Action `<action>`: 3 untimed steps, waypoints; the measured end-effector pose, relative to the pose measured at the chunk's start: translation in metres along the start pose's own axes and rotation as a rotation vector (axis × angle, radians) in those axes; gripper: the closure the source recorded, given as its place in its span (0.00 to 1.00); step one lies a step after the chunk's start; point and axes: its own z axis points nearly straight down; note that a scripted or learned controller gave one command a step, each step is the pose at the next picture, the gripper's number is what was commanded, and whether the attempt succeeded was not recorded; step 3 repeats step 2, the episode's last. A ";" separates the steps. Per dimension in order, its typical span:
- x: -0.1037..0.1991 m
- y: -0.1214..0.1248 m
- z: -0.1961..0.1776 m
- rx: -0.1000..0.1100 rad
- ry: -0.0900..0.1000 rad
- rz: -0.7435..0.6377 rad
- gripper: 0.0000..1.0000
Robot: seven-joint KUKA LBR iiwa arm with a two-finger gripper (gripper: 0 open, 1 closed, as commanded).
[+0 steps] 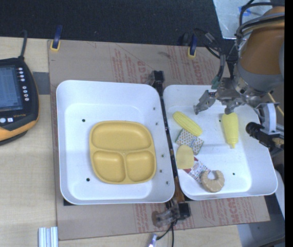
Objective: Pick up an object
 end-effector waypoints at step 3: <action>-0.001 0.030 0.123 0.002 -0.003 -0.005 1.00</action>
